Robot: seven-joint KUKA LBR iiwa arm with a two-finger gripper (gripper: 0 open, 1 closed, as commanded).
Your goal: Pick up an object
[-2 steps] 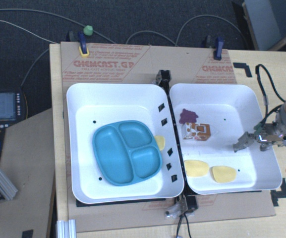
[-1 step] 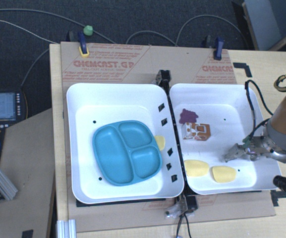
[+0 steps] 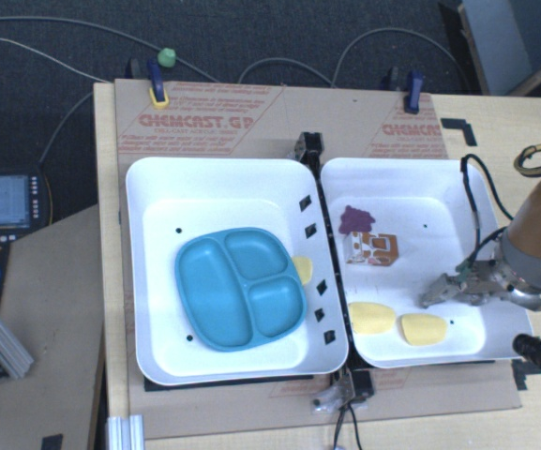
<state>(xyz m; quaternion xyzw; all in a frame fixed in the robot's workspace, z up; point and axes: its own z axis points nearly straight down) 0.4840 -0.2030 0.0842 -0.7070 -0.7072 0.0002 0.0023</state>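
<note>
White plastic makes up both shallow bins, which sit side by side on a pale bench, split by a dark divider with black clips.

The left bin holds a blue plate with three compartments, lying flat and filling most of the floor. A small yellow piece peeks out from under the plate's right edge, close to the divider.

The right bin holds four loose things. A small purple object lies toward the far left of the floor. Just near of it, almost touching, is a brown and white item with a printed pattern. Two yellow pieces lie along the near wall: the left one close to the divider, the right one just beside it with a small gap between them.

The arm comes in from the right, its orange band at the picture's edge and the grey wrist below it. The gripper reaches low into the right bin, pointing left, its tip just above and to the right of the right-hand yellow piece. Nothing can be seen between its fingers; whether they are apart or together I cannot tell, since they blur into one grey shape.

A black cable loops over the bin's right side toward the wrist.

Two blue clamps hold brown cardboard at the far edge of the bench.
</note>
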